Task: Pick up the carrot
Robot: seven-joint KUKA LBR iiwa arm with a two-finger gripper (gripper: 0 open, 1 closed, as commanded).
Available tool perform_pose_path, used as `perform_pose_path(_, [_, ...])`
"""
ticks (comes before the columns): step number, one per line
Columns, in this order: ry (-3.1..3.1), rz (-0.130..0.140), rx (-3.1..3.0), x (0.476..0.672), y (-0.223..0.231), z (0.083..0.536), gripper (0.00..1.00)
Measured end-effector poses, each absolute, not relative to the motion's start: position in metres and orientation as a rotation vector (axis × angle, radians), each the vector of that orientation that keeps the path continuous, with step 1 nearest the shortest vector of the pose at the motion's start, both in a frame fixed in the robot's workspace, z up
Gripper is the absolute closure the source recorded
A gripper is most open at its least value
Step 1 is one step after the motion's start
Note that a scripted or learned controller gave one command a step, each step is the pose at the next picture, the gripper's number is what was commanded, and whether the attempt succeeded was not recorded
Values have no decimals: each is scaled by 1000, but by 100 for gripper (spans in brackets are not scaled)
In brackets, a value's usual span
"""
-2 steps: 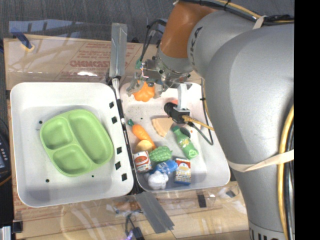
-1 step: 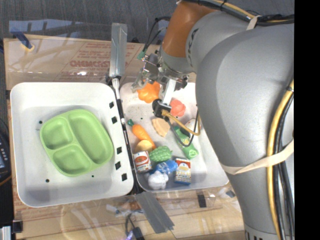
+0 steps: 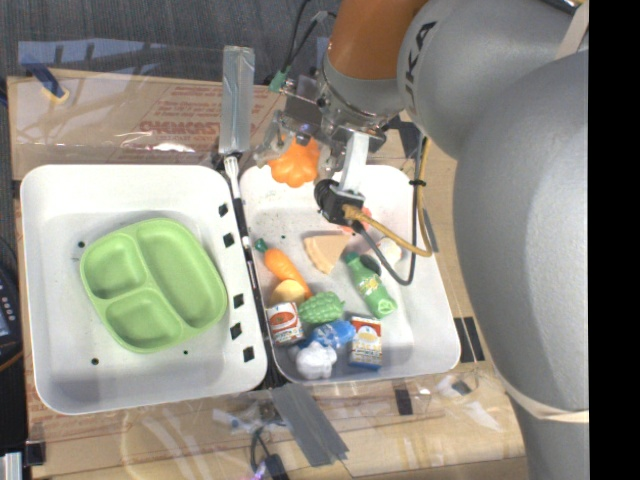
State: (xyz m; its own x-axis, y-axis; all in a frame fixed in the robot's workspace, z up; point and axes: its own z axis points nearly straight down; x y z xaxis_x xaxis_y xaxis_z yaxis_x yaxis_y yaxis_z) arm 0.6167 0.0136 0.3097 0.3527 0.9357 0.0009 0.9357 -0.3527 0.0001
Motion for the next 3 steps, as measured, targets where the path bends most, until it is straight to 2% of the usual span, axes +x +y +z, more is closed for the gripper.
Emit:
perform_pose_path(1, [-1743, 3, -2613, 625, -15, 309, 100])
perform_pose_path(2, [-1967, 2, -2449, 646, -34, 307, 100])
perform_pose_path(3, [-1704, 12, -2633, 655, 28, 240, 100])
